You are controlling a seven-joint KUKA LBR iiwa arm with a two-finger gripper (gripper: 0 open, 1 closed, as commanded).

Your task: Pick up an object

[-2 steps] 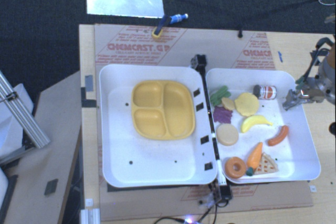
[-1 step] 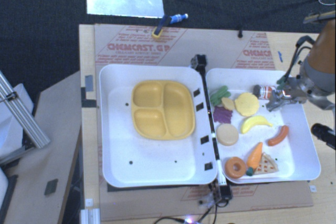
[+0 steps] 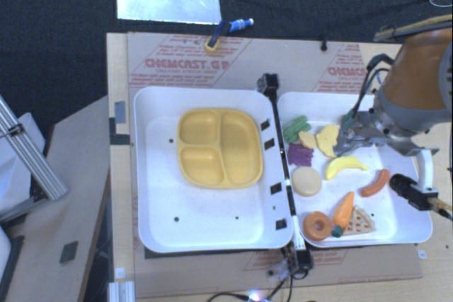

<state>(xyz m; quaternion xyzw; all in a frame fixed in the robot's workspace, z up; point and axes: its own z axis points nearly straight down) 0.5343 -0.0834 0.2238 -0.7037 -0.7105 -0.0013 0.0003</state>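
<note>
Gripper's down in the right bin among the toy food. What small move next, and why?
Probably lower slightly and close: the gripper hangs at the edge of the yellow piece, just above the banana, and nothing visibly sits between its tips yet.

Left bin [image 3: 163, 223]: yellow divided plate [image 3: 218, 148]. Right bin [image 3: 407, 226]: toy food, banana [image 3: 344, 166], carrot [image 3: 343, 209], donut [image 3: 317, 225], sausage [image 3: 374, 182]. Gripper [image 3: 345, 143] low at yellow piece [image 3: 327, 140], just far of banana.
</note>
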